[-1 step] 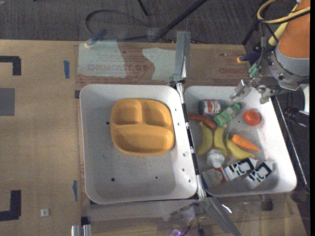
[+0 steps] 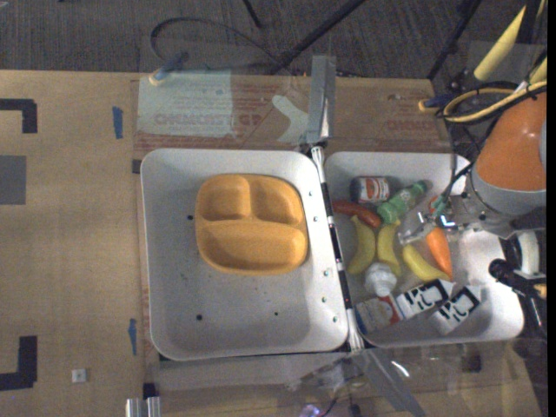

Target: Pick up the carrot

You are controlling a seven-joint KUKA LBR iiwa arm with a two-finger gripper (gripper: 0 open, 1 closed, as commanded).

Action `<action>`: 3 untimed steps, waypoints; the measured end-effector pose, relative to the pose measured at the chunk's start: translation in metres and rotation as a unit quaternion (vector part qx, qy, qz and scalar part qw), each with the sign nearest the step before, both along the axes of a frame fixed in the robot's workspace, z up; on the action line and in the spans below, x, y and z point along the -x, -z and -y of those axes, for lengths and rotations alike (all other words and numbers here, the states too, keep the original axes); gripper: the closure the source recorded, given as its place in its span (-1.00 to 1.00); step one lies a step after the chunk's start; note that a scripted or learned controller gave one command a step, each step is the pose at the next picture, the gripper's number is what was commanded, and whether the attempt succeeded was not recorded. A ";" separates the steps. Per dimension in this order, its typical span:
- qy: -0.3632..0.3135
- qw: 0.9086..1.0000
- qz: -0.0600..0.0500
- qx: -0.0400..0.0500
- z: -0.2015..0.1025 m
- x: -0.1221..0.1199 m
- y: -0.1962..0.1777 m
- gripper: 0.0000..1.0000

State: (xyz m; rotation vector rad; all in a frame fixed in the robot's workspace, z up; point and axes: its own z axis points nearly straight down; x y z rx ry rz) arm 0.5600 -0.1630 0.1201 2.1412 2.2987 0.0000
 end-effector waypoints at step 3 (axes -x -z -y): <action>-0.106 0.994 0.008 0.003 0.038 -0.020 0.012 1.00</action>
